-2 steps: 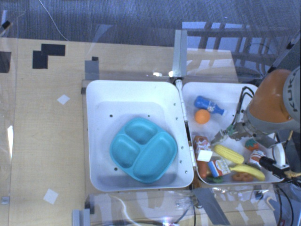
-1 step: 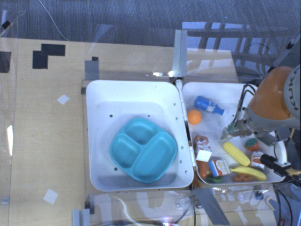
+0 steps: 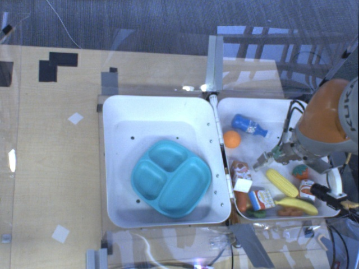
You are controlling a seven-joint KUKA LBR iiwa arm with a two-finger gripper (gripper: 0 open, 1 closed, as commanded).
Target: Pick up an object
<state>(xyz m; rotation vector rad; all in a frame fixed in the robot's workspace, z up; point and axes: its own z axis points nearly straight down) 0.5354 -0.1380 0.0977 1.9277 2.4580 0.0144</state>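
- Left bin (image 3: 112, 167) has just a blue divided plate (image 3: 171, 177) in it.
- Right bin (image 3: 253, 108) is the messy one: blue bottle (image 3: 249, 125), orange ball (image 3: 231, 139), corn cob (image 3: 281, 182), banana (image 3: 296, 205), some small packets.
- Hand (image 3: 275, 156) hovers over that bin's middle, just above the corn; can't tell its state.
- Light wood worktop (image 3: 50, 178), grey carpet at the far edge.

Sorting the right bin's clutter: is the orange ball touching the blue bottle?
Apart. The camera view shows bare white bin floor between the orange ball and the blue bottle, which lies further back in the right bin.
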